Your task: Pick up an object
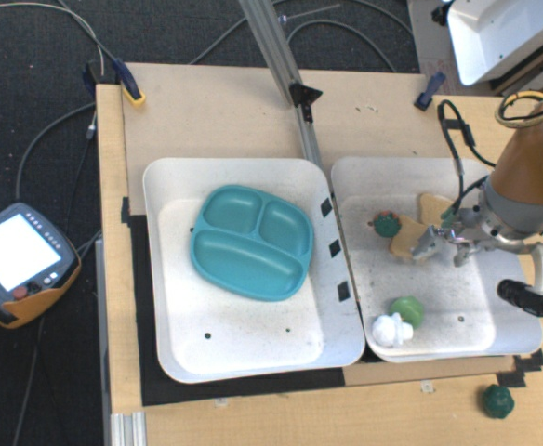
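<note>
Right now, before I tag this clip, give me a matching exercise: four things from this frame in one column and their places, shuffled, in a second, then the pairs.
Things:
1. teal divided plate
2. dark green ball
3. white object
4. handheld screen unit

Places:
A. on the bench, outside the bins, near the front right corner
B. in the left bin
C. on the dark floor, left of the bench
D. in the right bin, near its front edge, next to a light green object

Pairs: 1-B, 2-A, 3-D, 4-C
</note>
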Robot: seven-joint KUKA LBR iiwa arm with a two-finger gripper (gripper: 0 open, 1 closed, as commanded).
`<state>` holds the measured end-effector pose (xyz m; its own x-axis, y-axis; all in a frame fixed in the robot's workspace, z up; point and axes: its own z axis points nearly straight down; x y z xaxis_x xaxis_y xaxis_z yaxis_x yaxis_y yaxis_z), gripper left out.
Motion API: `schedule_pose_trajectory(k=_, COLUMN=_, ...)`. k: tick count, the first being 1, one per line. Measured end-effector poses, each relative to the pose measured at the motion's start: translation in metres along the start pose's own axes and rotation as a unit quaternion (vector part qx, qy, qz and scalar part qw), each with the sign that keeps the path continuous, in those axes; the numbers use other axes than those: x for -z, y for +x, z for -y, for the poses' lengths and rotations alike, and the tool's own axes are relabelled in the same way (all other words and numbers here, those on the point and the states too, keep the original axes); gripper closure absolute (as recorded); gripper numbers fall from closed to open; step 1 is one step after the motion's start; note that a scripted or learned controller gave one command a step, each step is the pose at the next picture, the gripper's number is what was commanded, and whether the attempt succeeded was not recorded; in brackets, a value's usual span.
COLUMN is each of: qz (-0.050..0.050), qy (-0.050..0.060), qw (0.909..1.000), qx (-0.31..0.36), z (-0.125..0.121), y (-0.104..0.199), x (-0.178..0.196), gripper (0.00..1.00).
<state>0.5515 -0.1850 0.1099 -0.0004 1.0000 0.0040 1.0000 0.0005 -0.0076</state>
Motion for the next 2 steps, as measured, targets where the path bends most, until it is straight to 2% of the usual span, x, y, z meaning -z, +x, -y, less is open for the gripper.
schedule_pose_trajectory(k=1, qz=0.002, qy=-0.004, qw=1.0, qx=0.0, z=-0.001, y=0.0, x=-0.024, gripper=0.0)
schedule_pose_trajectory(k=2, qz=0.004, qy=-0.008, qw=1.0, qx=0.0, z=-0.003, y=-0.001, x=-0.01, gripper=1.0)
